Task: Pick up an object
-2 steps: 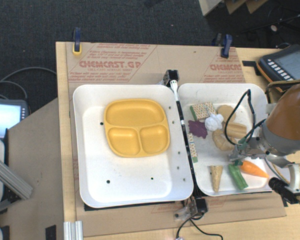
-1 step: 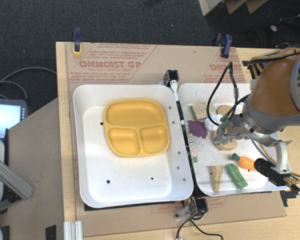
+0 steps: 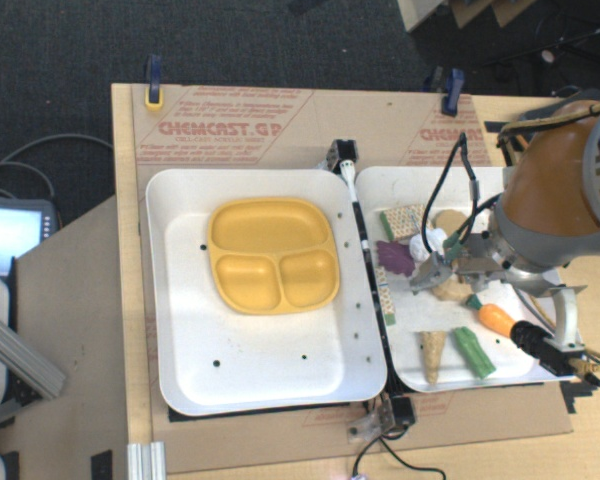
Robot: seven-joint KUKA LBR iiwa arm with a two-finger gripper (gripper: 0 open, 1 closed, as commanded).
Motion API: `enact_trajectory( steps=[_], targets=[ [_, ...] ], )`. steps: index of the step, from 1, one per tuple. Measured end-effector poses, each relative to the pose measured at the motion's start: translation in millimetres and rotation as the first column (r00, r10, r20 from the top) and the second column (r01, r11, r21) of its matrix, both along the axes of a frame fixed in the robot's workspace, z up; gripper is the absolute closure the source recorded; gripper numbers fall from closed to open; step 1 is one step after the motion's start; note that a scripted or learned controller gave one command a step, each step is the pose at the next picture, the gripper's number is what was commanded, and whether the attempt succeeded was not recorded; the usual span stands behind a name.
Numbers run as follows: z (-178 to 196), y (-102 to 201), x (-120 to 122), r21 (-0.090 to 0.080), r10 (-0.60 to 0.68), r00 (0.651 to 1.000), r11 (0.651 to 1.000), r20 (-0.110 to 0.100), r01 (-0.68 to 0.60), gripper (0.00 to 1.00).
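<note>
My gripper [image 3: 432, 276] is low over the middle of the right bin [image 3: 410, 376], reaching in from the right. Just to its left lies a purple object [image 3: 392, 258]. A tan, bread-like piece [image 3: 448, 292] sits right under it, partly hidden. Behind it are a speckled flat piece [image 3: 401, 221] and a round tan object [image 3: 448, 220]. In front lie an orange carrot [image 3: 496, 319], a green block [image 3: 473, 352] and a tan cone [image 3: 433, 354]. The view does not show anything lifted by the gripper.
A yellow divided plate [image 3: 274, 253] lies in the left bin [image 3: 180, 348]. The ridge between the bins [image 3: 368, 278] runs close to the purple object. Black cables [image 3: 450, 183] hang over the right bin's back. Blue clamps [image 3: 452, 90] hold the bench's far edge.
</note>
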State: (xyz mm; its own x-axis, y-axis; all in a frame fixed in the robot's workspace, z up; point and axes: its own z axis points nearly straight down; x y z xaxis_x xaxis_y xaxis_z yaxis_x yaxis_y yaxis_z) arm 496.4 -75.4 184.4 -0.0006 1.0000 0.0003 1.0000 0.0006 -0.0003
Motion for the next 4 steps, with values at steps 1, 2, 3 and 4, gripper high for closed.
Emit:
enact_trajectory(
  steps=[1,2,3,4],
  targets=[
    [-103.6,-32.9,12.1,-0.001,-0.004,1.000,1.000,-0.002,0.004,0.00],
    [7.4,22.7,114.7,-0.002,0.008,1.000,1.000,0.018,-0.008,0.00],
    [-102.0,-42.0,126.5,0.004,-0.007,1.000,1.000,0.000,0.007,0.00],
    [-98.1,-33.9,55.1,0.001,-0.004,1.000,1.000,0.000,0.004,0.00]
  ],
)
